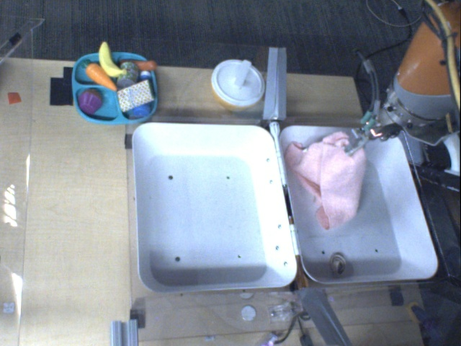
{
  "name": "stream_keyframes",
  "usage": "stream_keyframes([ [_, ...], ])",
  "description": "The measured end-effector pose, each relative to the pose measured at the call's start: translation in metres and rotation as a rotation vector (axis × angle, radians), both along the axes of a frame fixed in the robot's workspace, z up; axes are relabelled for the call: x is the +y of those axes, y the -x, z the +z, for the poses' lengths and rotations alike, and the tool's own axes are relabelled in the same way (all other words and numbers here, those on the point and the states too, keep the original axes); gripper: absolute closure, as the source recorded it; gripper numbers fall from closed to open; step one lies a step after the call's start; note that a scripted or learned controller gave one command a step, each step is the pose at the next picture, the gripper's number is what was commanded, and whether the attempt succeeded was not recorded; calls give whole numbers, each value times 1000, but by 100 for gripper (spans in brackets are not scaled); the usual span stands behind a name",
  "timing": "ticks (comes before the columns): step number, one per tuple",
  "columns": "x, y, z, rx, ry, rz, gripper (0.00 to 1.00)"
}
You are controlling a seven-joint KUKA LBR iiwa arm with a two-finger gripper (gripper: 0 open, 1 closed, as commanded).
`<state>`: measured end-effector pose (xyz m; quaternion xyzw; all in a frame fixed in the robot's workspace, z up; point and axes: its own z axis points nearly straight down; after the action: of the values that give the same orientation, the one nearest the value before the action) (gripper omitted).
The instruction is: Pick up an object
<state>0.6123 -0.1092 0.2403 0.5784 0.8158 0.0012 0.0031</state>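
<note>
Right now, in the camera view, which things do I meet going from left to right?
blue tray of toy food → white lidded container → pink cloth → end effector at the cloth's upper right corner.

Grey arm (425,99), orange band, dark looping cable (392,9).

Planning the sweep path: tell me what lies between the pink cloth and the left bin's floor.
In the camera view, the two bins' adjoining rims lie between the pink cloth and the left bin.
</note>
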Motion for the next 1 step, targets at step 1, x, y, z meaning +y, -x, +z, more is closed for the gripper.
stream_keyframes([
  [1,40,-57,-55,2,0,101,100],
])
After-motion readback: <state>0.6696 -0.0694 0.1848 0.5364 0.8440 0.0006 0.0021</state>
